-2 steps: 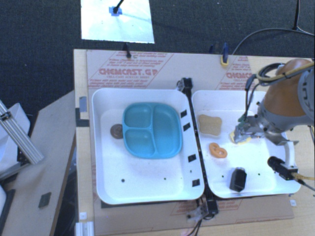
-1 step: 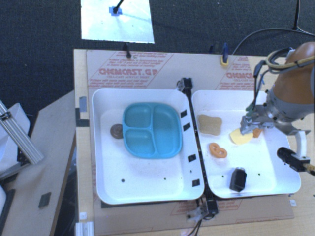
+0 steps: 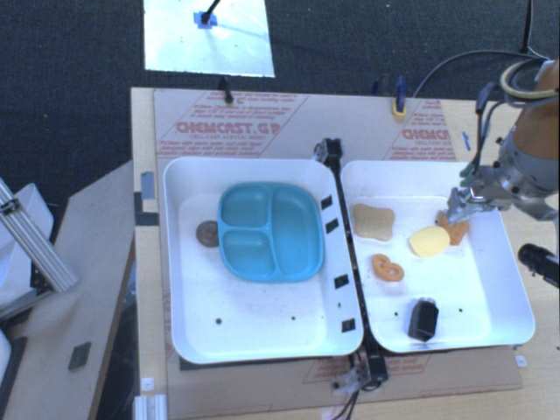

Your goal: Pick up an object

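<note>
The arm looks set to grab, and next the tool point(image 3: 461, 210) must close on the orange piece point(image 3: 456, 231) right under it in the right bin point(image 3: 516, 322); whether the tool is wide or narrow cannot be told. From near to far, that bin holds a black thing point(image 3: 423, 319), an orange ring point(image 3: 387, 269), a yellow lump point(image 3: 429, 241) and tan bread point(image 3: 374, 222); the left bin point(image 3: 188, 331) holds a blue tray point(image 3: 268, 233) and a brown disc point(image 3: 207, 234).

Bins point(image 3: 262, 344): looked like smooth white plastic with a slight sheen.
Divided plate point(image 3: 269, 232): was blue plastic, smooth, softly glossy.
Bench board point(image 3: 367, 125): looked like pale wood or fibreboard under a printed protective film.
Gripper point(image 3: 461, 206): showed bare, dull grey metal.
Black object point(image 3: 423, 318) near right: was dark, faintly shiny.
Bread-like piece point(image 3: 374, 221): looked matt and rough.
Floor point(image 3: 70, 68): was dark, coarse carpet-like cloth.
</note>
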You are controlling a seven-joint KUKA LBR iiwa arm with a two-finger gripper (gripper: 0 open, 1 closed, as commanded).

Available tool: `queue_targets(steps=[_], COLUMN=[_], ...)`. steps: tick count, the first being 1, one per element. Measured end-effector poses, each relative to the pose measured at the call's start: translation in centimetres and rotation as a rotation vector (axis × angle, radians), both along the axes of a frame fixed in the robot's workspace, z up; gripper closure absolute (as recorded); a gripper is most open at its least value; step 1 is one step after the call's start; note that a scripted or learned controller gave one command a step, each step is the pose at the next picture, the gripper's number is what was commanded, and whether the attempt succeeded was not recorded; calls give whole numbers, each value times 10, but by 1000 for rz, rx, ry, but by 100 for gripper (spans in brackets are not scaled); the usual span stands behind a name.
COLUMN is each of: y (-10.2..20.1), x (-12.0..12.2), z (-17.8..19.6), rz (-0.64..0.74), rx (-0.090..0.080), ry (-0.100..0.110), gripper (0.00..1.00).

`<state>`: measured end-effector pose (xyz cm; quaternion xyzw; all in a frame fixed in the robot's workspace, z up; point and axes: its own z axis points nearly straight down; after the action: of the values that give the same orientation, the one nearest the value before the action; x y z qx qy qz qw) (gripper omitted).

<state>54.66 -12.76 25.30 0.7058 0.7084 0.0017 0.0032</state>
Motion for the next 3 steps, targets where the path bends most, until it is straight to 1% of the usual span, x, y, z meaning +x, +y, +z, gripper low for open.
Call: queue_targets(steps=[1,2,3], y=[0,47,99], x=[1,8,18], z=[43,40,37], rz=[1,6,7], rx=[1,3,3], ry=[0,5,4], gripper=[100,100,100])
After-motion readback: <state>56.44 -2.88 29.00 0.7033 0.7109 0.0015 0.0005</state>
